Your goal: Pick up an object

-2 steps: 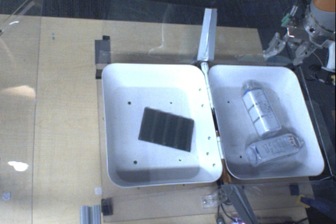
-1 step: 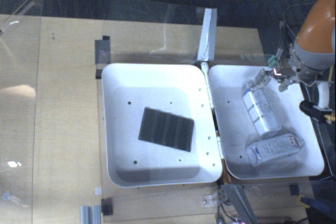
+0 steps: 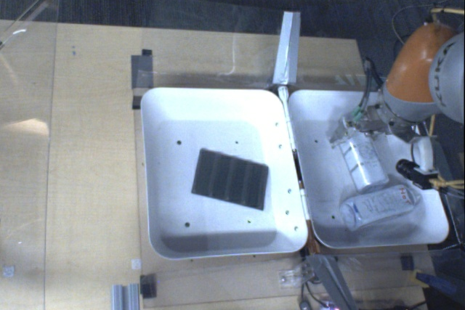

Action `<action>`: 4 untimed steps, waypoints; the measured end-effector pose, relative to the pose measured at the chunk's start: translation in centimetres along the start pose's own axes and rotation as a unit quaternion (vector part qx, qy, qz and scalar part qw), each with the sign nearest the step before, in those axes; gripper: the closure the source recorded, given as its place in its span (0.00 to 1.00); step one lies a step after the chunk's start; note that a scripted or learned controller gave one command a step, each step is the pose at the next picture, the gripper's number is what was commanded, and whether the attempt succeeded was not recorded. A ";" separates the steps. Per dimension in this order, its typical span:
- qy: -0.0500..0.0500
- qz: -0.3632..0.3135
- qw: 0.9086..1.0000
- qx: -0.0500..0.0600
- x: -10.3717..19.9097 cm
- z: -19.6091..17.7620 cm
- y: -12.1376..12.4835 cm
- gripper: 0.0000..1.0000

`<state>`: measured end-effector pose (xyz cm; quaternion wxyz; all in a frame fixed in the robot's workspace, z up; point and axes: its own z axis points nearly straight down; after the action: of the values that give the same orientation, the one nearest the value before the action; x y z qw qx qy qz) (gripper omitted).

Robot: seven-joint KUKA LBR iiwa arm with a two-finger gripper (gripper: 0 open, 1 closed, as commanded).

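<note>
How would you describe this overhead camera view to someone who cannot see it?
A grey robot arm with an orange band reaches from the right over the right-hand shallow white bin, which holds two clear plastic bottles. The left-hand shallow white bin holds a flat dark ribbed rectangular pad. Both bins sit side by side on a pale wooden bench.

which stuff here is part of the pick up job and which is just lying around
Belongs to the job:
- dark ribbed pad lying flat in the left bin
- two clear plastic bottles, one under the arm, one lying by the near wall of the right bin
- gripper over the right bin

Just lying about:
- metal post behind the bins
- black brackets on the bench
</note>
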<state>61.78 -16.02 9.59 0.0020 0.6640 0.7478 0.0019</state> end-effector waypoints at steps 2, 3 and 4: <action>-0.005 -0.031 0.999 -0.010 1.2 0.4 -6.1 0.00; -0.002 -0.128 0.992 -0.003 -0.3 0.6 1.1 0.00; 0.000 -0.197 0.980 0.001 2.2 -2.6 5.5 0.00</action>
<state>66.97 -13.19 12.24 0.0018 0.5040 0.8637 0.0003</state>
